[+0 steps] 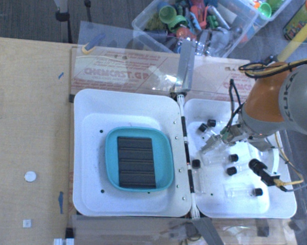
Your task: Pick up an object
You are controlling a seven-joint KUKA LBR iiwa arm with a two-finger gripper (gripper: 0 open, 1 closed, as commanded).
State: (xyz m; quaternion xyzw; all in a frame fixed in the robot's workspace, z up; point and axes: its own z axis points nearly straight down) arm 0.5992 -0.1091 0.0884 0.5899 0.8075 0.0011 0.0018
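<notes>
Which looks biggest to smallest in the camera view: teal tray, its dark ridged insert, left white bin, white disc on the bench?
1. left white bin
2. teal tray
3. dark ridged insert
4. white disc

The order is plain; no two look alike.

The scene is viewed by one camera, fixed above the desk (23, 110) and aimed downward at a slant. Both white bins are taken in from moderate height: the left bin (91, 110) lies near the middle of the frame, the right bin (279, 204) toward the right side. The arm (281, 97) is seen entering from the right. A clear tub of toys (202, 18) is caught beyond the desk's far edge, along the top.
</notes>
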